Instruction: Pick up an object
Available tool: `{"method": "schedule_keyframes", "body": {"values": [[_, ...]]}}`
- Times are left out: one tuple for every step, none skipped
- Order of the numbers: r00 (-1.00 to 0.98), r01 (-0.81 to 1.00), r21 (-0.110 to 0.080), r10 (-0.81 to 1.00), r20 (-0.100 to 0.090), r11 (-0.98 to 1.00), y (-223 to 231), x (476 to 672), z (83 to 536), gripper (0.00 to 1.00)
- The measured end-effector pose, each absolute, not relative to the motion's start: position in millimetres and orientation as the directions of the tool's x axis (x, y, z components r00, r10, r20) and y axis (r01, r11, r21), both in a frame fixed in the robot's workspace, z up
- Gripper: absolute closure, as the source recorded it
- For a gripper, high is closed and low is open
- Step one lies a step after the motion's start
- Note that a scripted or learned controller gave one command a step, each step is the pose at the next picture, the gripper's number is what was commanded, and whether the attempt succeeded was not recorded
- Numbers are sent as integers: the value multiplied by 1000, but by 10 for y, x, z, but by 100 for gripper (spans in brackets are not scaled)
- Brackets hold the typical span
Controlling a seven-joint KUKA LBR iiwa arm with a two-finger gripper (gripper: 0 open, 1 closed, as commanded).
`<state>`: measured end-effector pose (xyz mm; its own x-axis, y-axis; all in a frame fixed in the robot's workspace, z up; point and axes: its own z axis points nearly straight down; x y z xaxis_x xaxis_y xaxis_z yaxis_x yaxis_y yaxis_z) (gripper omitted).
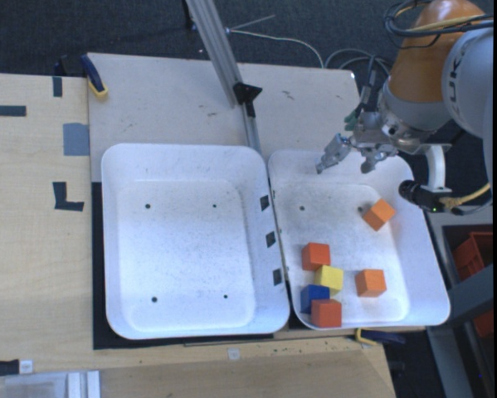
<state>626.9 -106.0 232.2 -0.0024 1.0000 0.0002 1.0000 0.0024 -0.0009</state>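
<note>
The worktop (pixel 148 106) carries two white bins side by side. The left bin (pixel 115 247) has bare white walls, and the right bin (pixel 426 301) has all the blocks in it. The grey arm (pixel 447 56) comes in from the right and hangs over the far end of the right bin. Its hand (pixel 346 162) has its two fingers spread apart, with nothing between them. The closest block is the tilted orange block (pixel 378 214), alone by the right wall, a little nearer the front of the bin than the hand and off to its right. Four blocks sit bunched together at the front: an orange block (pixel 316 255), a yellow block (pixel 329 278), a blue block (pixel 313 294) and a red block (pixel 326 313). One more orange block (pixel 370 283) sits just right of the bunch. I think the lone tilted one is easiest to grab.
</note>
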Motion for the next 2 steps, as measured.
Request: {"method": "schedule_keyframes", "body": {"values": [[-1, 1000, -11, 1000, 1, 1, -1037, 5894, 954, 0], [1, 1000, -8, 1000, 1, -1, -956, 5260, 907, 0]]}}
